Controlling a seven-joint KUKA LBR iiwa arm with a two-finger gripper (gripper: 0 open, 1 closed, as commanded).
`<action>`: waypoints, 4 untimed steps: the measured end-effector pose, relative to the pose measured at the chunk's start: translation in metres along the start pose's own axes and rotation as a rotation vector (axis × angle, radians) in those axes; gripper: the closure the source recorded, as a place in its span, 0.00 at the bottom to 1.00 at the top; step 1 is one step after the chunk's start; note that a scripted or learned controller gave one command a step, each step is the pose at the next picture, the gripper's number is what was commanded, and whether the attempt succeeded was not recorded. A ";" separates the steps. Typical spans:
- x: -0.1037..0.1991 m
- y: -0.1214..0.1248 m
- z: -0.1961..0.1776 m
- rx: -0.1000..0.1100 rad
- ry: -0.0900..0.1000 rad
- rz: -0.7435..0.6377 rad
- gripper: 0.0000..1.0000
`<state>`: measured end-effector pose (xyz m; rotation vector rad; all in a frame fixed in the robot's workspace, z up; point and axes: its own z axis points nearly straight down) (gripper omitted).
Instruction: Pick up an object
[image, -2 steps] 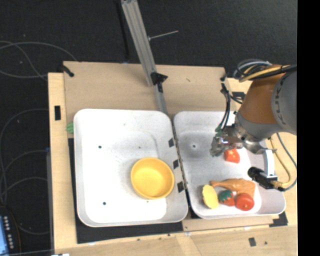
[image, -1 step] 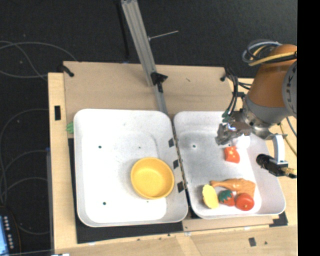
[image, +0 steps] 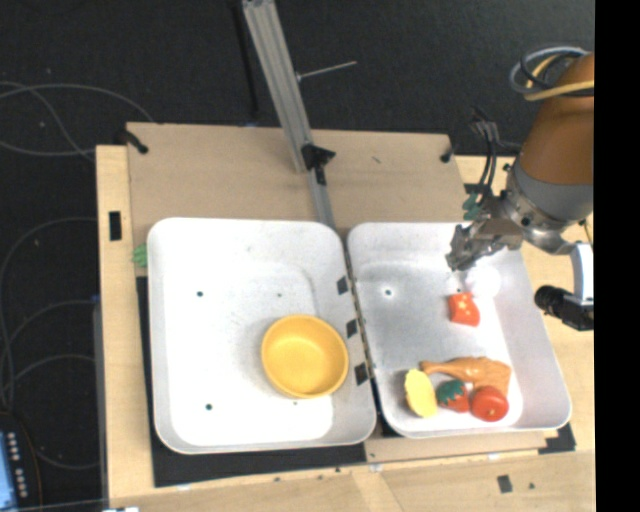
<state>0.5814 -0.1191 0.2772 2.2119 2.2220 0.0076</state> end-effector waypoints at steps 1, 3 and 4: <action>0.059 -0.015 0.007 0.007 0.001 -0.002 1.00; 0.157 -0.062 0.016 0.008 0.001 -0.001 1.00; 0.200 -0.068 0.032 0.009 0.000 -0.001 1.00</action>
